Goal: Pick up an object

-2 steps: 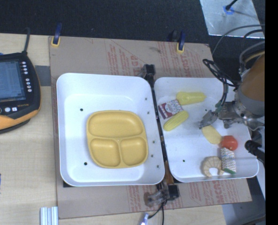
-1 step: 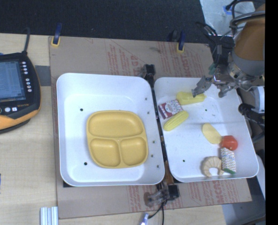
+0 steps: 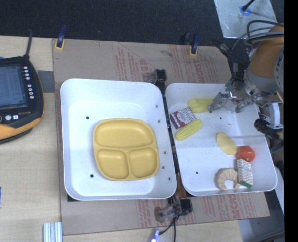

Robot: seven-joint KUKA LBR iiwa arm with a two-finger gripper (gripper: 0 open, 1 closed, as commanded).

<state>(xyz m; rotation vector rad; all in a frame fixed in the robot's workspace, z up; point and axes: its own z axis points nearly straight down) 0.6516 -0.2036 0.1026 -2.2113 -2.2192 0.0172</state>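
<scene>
Gripper [image 3: 230, 101] sits low over the right bin [image 3: 204, 178], near its top edge; fingers look spread, nothing between them. Just left of it, a yellow block [image 3: 199, 105] lies on the bin floor, close but apart from the fingertips; below that a small red-and-white packet [image 3: 182, 118] and a corn cob [image 3: 188, 130], touching or nearly so, by the bin's left wall. Further down the bin: a pale lemon [image 3: 226, 142]; a tomato [image 3: 245, 153] just beside it; a croissant [image 3: 227, 178] and a printed carton [image 3: 244, 172] in the lower right corner, side by side. Left bin [image 3: 78, 105] holds a yellow three-section tray [image 3: 125, 148], flat, roughly centred. Both bins rest on cardboard [image 3: 114, 59] held by clamps at the far edge; tablet [image 3: 8, 97] on the bench at far left.
</scene>
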